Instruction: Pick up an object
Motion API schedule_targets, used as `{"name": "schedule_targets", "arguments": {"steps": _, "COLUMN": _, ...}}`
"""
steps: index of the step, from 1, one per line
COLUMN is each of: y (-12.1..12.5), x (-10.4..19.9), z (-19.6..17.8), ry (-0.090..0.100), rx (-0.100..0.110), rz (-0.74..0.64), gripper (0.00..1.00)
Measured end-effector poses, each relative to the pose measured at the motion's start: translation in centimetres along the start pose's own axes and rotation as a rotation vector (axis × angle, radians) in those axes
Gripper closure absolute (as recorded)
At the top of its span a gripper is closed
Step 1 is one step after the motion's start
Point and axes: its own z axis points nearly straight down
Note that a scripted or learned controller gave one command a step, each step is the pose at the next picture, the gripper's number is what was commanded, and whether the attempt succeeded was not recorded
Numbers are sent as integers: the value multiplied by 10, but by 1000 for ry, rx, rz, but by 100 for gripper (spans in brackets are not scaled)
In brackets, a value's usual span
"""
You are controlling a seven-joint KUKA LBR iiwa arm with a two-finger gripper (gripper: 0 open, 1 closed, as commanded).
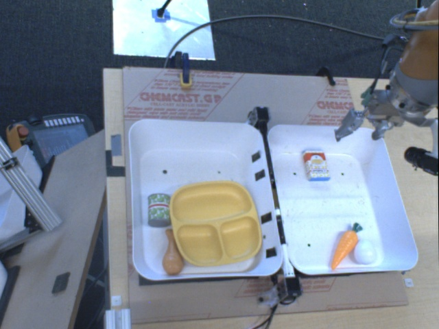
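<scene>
Arm (417, 60): reaching in from the upper right of the frame, its orange band showing just above the wrist.
Gripper (361, 130): hovering over the upper right corner of the right bin, its two fingers spread apart and grasping nothing.
Fingers (345, 127): pointing down toward the bin's far rim, well above the box and not touching it.
Right bin (391, 184): lying in the right half of the bench, touching the left bin along the middle seam.
Box (316, 165): lying flat in the upper middle of the right bin, small, with a red and white top and a blue side, below and left of the gripper.
Carrot (344, 247): lying in the lower right of the right bin, orange with a green top, tilted up toward the right.
White ball (364, 251): sitting just beside the carrot on its right, seemingly touching it.
Left bin (147, 149): sitting in the left half of the bench.
Tray (215, 221): lying in the lower middle of the left bin, yellow, with three compartments.
Can (158, 209): standing just left of the tray, green label facing the camera.
Brown piece (171, 254): lying at the lower left of the tray, partly tucked against its edge; its kind is unclear.
</scene>
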Motion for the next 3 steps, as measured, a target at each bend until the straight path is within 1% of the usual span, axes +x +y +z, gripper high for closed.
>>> {"name": "schedule_targets", "arguments": {"steps": 1, "y": 2, "x": 0, "z": -7, "ry": -2, "rx": -11, "rz": -2, "gripper": 0}}
{"name": "schedule_targets", "arguments": {"steps": 2, "y": 1, "x": 10, "z": 49, "ry": -1, "rx": -8, "rz": -5, "gripper": 0}}
{"name": "schedule_targets", "arguments": {"steps": 3, "y": 3, "x": 2, "z": 107, "ry": -2, "rx": -10, "rz": 0, "gripper": 0}}
